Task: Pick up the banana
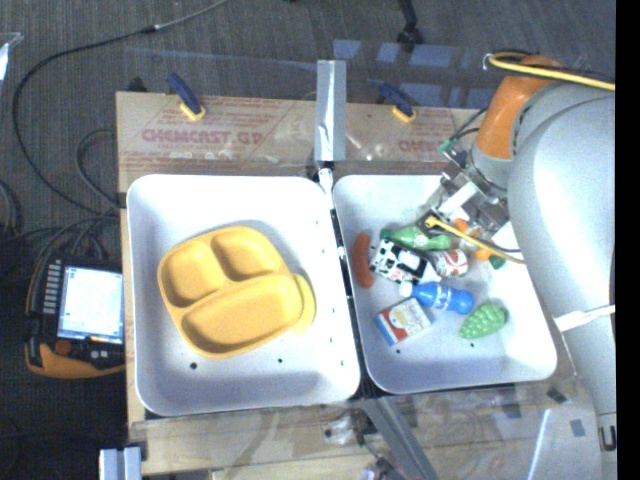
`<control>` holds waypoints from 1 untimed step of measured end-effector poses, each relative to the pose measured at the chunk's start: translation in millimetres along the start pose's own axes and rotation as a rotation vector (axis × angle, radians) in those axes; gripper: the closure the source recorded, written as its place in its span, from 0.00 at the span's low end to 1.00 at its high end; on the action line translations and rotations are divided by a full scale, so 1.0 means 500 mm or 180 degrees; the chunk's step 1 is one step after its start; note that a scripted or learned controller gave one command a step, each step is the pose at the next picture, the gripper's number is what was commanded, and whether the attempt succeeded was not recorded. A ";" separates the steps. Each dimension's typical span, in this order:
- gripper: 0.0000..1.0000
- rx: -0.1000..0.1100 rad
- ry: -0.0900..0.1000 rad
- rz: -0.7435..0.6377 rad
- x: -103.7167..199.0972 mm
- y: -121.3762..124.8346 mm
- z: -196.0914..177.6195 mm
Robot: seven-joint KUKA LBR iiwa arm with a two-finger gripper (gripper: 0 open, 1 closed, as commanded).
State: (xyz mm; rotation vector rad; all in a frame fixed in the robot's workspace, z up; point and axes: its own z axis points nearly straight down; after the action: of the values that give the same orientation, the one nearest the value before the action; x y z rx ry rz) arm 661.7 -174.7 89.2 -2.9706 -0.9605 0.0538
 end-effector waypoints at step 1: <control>0.00 -0.0074 0.0088 0.1351 -0.043 0.004 -0.144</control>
State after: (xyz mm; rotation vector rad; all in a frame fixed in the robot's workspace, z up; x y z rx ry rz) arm 648.2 -189.5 161.8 -3.1278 -0.3153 0.0070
